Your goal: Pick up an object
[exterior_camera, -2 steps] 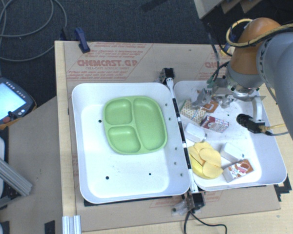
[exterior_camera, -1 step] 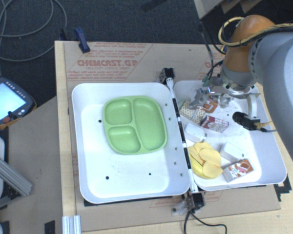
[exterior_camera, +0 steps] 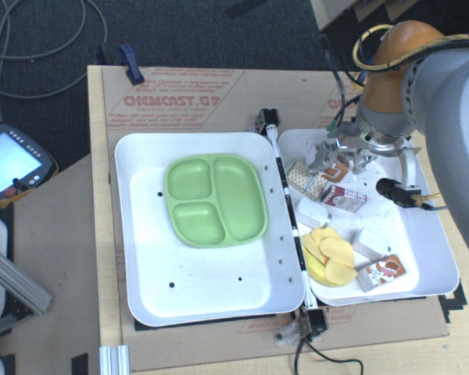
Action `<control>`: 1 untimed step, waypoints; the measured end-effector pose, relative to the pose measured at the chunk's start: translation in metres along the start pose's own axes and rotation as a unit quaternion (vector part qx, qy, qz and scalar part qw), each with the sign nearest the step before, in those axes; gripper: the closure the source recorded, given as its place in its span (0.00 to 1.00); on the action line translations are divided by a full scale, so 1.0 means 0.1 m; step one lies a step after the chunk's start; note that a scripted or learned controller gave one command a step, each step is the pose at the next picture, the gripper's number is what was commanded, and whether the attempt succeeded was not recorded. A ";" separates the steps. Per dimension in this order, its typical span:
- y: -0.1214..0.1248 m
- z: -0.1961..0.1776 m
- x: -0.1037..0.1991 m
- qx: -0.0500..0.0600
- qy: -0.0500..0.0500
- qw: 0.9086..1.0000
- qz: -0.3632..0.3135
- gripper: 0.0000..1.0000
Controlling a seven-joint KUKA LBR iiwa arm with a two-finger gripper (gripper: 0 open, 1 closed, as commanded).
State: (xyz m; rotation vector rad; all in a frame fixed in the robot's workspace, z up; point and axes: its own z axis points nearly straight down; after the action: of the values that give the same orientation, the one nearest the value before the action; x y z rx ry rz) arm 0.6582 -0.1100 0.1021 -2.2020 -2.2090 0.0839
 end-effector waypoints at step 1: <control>-0.58 -0.82 0.70 -0.026 0.012 1.000 0.001 1.00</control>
State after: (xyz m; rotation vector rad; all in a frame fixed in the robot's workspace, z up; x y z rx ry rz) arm 0.6048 -0.0384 0.1851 -2.2190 -2.2219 0.0000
